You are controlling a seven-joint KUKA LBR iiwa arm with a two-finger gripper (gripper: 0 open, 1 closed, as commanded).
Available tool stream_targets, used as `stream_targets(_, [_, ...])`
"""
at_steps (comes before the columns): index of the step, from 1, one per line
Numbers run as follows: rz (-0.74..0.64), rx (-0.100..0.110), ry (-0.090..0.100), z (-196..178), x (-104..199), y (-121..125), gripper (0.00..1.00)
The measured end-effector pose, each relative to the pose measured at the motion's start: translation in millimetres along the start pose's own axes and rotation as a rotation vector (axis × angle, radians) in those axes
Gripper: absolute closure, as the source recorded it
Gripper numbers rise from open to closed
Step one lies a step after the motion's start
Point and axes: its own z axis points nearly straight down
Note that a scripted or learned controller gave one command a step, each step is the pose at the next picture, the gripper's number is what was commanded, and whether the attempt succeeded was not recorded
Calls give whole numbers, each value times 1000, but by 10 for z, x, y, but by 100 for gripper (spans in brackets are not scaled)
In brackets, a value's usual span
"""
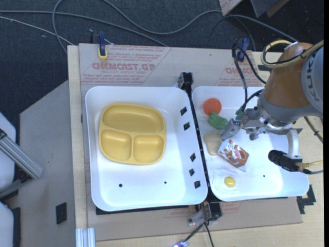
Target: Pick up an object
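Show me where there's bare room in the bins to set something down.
Left bin: a bare strip below the yellow tray and another between tray and divider. Right bin: the floor right of the fried egg. It is crowded around the gripper, near the tomato, green piece and packet.

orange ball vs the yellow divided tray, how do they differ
The small round orange ball sits in the right white bin; the large yellow divided plastic tray lies in the left white bin. The ball is a solid sphere; the tray is flat with three compartments. Both rest untouched by the arm.
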Motion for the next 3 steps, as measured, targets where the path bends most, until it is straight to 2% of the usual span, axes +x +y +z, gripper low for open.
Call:
stream_targets(1, [1,-5,-1,582,44,76,0])
stream_targets(2, [0,-7,-1,591,39,93,0])
stream_targets(3, [1,-14,1,470,55,113,100])
